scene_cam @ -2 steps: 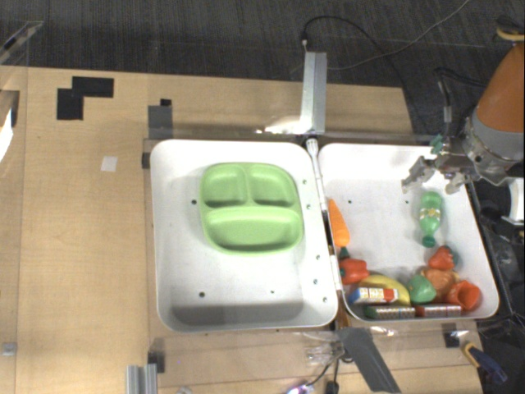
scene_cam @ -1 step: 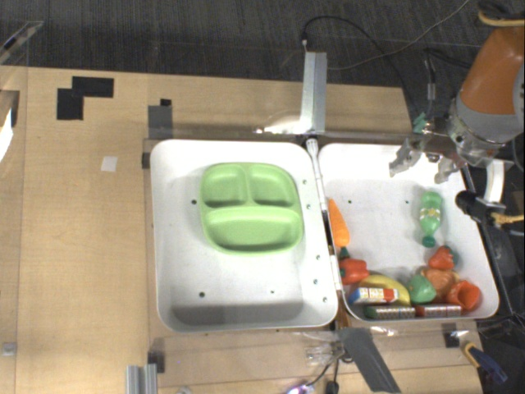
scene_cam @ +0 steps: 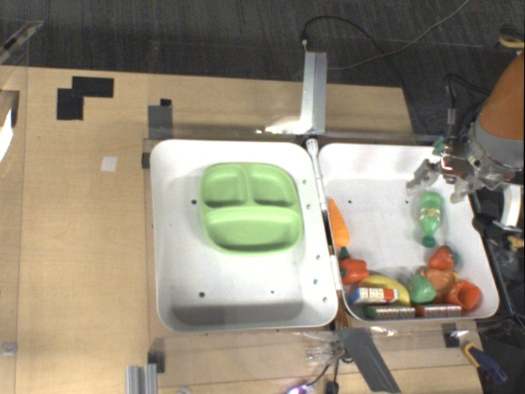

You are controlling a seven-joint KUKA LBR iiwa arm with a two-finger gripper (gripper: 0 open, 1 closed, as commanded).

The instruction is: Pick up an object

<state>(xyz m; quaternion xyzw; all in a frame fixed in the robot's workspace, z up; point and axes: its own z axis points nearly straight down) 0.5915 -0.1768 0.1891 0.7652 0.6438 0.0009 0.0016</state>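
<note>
Left bin (scene_cam: 176,245): contains a green divided plate (scene_cam: 248,205), positioned at centre. Right bin (scene_cam: 369,179): an orange carrot (scene_cam: 338,225) lies at 9 o'clock against the dividing wall; mixed toy foods (scene_cam: 410,286) are grouped from 6 to 4 o'clock. A green bottle (scene_cam: 429,216) lies at 2 o'clock. The jaws (scene_cam: 443,179) are spread, directly above the bottle's top end, pinching nothing.

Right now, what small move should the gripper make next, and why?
Probably lower straight down: the gripper hangs open just above the green bottle, which lies apart from the toys crowded along the right bin's near edge, with nothing between its fingers.
</note>
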